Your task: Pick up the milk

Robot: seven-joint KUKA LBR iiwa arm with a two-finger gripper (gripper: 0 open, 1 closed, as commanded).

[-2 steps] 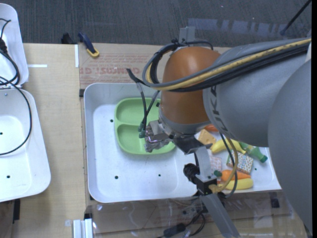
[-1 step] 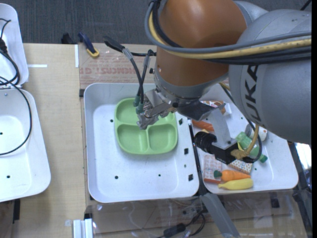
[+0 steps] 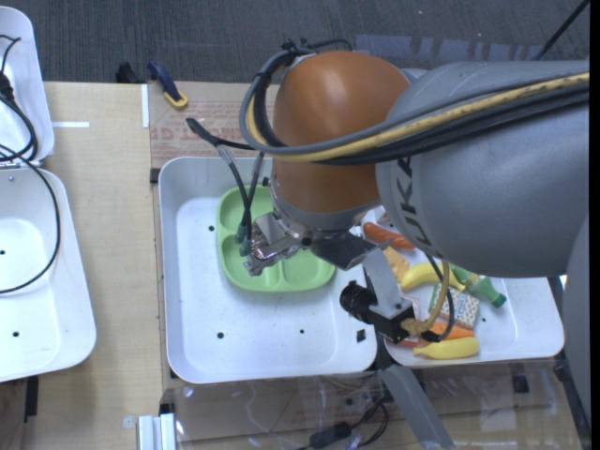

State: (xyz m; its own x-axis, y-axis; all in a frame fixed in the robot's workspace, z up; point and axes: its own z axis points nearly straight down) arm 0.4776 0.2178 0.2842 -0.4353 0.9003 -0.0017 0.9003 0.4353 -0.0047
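Observation:
My gripper (image 3: 261, 251) hangs low over a green divided plate (image 3: 300, 275) in the near-left white bin (image 3: 187, 298). The grey arm and its orange band hide much of both bins. In the right bin (image 3: 530, 336) a heap of toy food shows beside the arm: a yellow banana (image 3: 448, 348), an orange carrot (image 3: 386, 236), a green bottle (image 3: 486, 292) and a pale patterned packet (image 3: 461, 306). I cannot pick out the milk among them. Nothing is visible between the gripper's tips.
Another white tray (image 3: 37, 279) with black cables (image 3: 19, 129) over it stands at the far left. A blue and yellow tool (image 3: 167, 84) lies on the wooden bench behind the bins. The left bin's floor in front of the plate is bare.

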